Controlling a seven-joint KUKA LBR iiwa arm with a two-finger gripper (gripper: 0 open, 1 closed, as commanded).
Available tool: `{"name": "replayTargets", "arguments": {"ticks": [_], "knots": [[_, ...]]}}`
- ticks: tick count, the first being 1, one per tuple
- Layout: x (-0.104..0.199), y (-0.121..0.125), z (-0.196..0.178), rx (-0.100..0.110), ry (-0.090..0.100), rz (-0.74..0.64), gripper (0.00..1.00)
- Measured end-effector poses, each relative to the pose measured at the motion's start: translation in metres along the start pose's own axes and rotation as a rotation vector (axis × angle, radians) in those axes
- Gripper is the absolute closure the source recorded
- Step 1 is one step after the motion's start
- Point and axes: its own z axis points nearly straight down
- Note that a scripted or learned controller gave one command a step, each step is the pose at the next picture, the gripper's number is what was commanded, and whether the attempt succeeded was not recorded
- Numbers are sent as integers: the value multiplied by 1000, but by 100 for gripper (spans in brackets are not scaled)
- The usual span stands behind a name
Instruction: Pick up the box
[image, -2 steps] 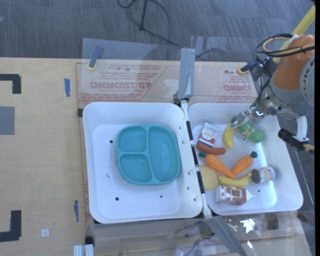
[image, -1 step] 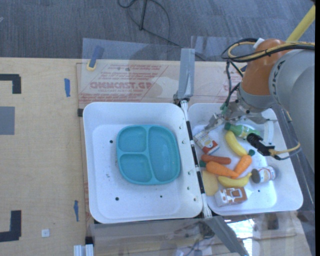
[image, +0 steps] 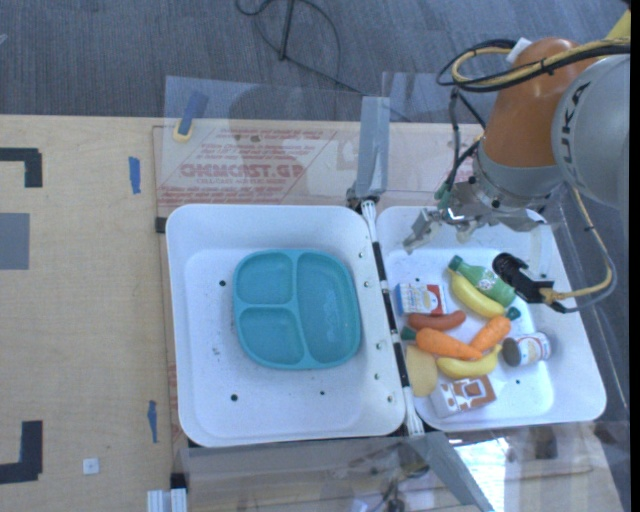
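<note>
Grey carpeted floor (image: 120, 45) at twelve o'clock, crossed by a black cable (image: 285, 35); pale wooden bench (image: 75, 300) at nine, marked with blue tape (image: 134, 175).

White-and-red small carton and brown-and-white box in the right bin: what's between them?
Camera view: a red sausage, an orange carrot and a yellow banana lie between.

Bright, even light; mild glare

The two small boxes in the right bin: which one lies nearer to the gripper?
The small white carton with the red and blue label, at the bin's left wall beside the sausage. The brown and white box lies at the bin's near edge, farther from the gripper.
</note>
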Motion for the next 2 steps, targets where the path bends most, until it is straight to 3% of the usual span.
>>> {"name": "replayTargets", "arguments": {"ticks": [1, 2], "knots": [[-7, 15, 1, 0, -1, 230, 0], [1, 31, 1, -1, -2, 126, 0]]}}
